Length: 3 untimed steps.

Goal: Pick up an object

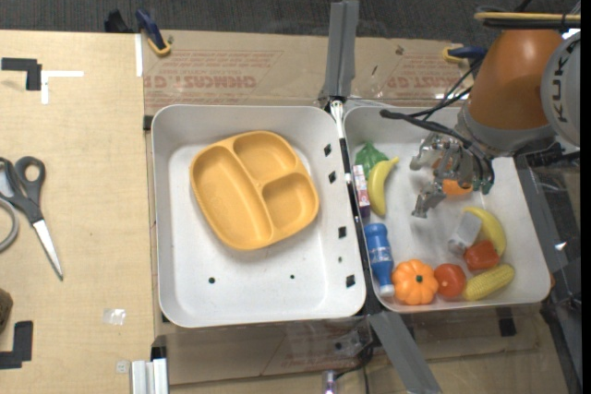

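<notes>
R bin (526, 291): approx 8 toy foods

A yellow divided plate (255, 189) lies tilted in the left white bin (175, 291). Grey-handled scissors (35, 209) rest on the wooden desk (74, 291) well to its left. A blue clamp (152, 31) grips the cardboard's edge.

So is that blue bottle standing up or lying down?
Lying down. The blue bottle rests on its side along the left wall of the right bin, between a banana and a small orange pumpkin.
</notes>
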Available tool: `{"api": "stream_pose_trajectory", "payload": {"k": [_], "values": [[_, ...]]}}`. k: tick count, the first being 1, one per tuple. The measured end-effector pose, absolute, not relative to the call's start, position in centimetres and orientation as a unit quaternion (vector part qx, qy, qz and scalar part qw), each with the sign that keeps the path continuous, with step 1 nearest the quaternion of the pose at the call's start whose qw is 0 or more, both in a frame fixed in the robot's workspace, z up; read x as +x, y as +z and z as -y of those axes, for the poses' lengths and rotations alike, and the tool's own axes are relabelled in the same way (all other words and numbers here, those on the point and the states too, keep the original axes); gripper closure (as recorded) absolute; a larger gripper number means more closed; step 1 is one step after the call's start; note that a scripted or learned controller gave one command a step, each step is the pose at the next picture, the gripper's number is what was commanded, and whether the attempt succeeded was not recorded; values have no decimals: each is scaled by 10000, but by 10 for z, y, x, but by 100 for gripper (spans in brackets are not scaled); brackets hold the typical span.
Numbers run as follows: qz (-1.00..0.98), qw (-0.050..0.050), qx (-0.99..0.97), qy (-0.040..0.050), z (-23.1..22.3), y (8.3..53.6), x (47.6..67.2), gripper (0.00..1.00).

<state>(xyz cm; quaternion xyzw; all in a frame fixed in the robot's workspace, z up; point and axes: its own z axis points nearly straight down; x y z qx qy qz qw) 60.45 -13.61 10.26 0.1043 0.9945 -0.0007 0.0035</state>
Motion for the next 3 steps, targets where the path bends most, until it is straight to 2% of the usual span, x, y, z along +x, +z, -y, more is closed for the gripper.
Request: {"api": "stream_pose_trajectory", "payload": {"k": [1,2,3], "values": [[-9945,19,1048,-6,140,93,606,0],[-9946,42,1041,-10,140,103,607,100],[-9946,41,1040,-10,140,103,607,0]]}}
